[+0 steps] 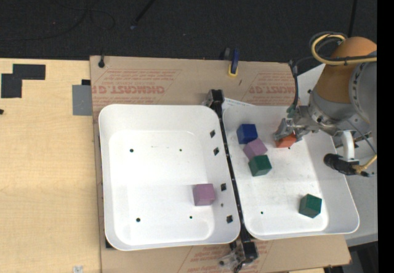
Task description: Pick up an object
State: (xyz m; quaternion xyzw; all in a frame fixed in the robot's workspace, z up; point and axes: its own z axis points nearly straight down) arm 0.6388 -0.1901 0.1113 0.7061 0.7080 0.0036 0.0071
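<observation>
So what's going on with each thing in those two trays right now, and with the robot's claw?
gripper: low over the right bin, an orange-red thing at its tip; whether it grips it is unclear
blue block: resting in the right bin, touching the purple block
purple block: resting, between blue and green
green block: resting, tilted
second green block: resting alone, near corner
lilac block: resting alone in the left bin

The light is even and moderately bright, seemingly from overhead. The two white bins (160, 124) are brightly lit but not blown out, with soft grey shading along their inner walls. The blocks cast only short, faint shadows. The dark floor (184, 7) at the top is dim and shows little detail. Focus is slightly soft overall, with mild graininess.
</observation>
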